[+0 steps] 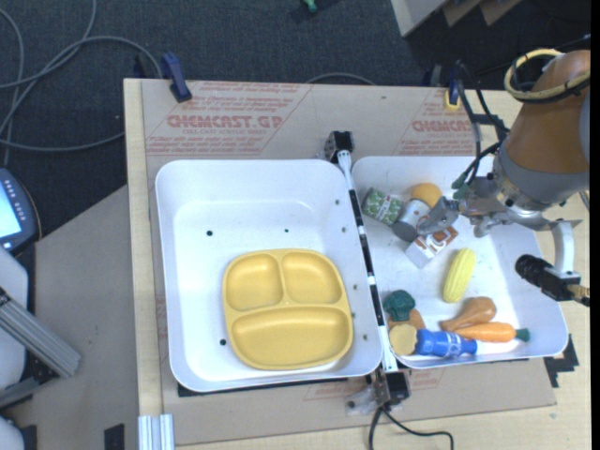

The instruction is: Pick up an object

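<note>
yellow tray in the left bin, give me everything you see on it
The yellow tray looks like smooth moulded plastic with rounded corners. It has three compartments: two small ones at the far side and one wide one at the near side, with nothing in them. It lies flat, slightly rotated, on the floor of the left bin, towards its near right corner.

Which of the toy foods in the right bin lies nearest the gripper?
The small red-and-white carton, directly below the gripper. The corn, carrot and blue bottle lie farther toward the bin's near edge.

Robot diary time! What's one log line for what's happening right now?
gripper: over right bin, at small carton | grasp: unclear | corn, carrot: lying loose | yellow plate: left bin
</note>
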Robot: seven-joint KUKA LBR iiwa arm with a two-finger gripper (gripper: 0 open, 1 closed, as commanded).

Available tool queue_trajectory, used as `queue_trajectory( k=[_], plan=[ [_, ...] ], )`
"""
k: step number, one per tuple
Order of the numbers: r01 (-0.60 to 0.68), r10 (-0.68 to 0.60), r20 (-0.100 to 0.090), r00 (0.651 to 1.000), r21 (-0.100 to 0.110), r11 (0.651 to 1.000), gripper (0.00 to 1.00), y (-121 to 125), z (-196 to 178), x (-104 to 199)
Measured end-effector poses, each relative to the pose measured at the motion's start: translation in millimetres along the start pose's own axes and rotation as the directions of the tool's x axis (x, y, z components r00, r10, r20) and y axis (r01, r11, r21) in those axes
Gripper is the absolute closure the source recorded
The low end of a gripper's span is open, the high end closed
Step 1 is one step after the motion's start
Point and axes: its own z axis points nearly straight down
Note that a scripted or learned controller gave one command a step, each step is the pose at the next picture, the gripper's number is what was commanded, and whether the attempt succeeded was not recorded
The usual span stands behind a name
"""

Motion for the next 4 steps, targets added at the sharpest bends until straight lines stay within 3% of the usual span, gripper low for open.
queue_trajectory(
  k=[1,2,3,4],
  plan=[
    [-0.005,0.005,-0.001,1.0,0.007,1.0,0.0,-39,106,-34],
    [0.004,-0.004,0.004,1.0,-0.008,1.0,0.0,57,99,-44],
    [0.017,-0.016,-0.013,1.0,0.101,0.995,0.0,93,107,-57],
    [0.007,-0.005,-0.032,0.999,0.054,0.999,0.0,102,104,-104]
  ],
)
